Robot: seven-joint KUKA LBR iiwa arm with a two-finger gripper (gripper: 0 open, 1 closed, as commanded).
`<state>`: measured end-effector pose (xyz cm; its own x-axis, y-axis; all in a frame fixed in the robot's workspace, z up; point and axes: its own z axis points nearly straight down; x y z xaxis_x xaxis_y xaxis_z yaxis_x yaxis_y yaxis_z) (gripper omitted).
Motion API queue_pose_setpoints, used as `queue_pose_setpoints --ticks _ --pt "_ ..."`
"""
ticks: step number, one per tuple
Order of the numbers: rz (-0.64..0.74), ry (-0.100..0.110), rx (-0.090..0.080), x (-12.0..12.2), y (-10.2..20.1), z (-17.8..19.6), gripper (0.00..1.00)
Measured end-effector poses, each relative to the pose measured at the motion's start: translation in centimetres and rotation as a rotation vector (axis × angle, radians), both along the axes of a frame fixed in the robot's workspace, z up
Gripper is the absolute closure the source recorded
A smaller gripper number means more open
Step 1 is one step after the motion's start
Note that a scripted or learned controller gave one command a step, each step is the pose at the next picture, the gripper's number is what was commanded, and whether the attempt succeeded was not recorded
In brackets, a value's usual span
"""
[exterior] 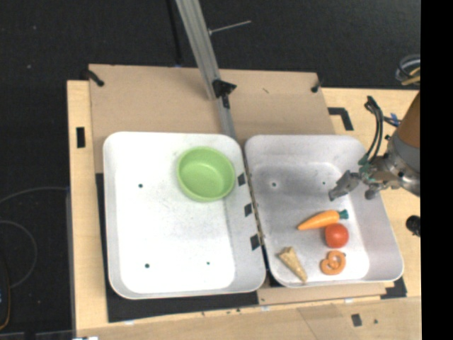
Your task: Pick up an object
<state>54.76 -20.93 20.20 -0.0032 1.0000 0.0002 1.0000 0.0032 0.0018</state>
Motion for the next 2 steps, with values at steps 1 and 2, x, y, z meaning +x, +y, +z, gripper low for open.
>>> queue_pose_setpoints --ticks 1,2 --pt "0.0 0.0 0.0 0.0 0.0 0.0 0.0" --pt "-0.004 0.002 -0.003 0.8 -0.7 -4.8 0.0"
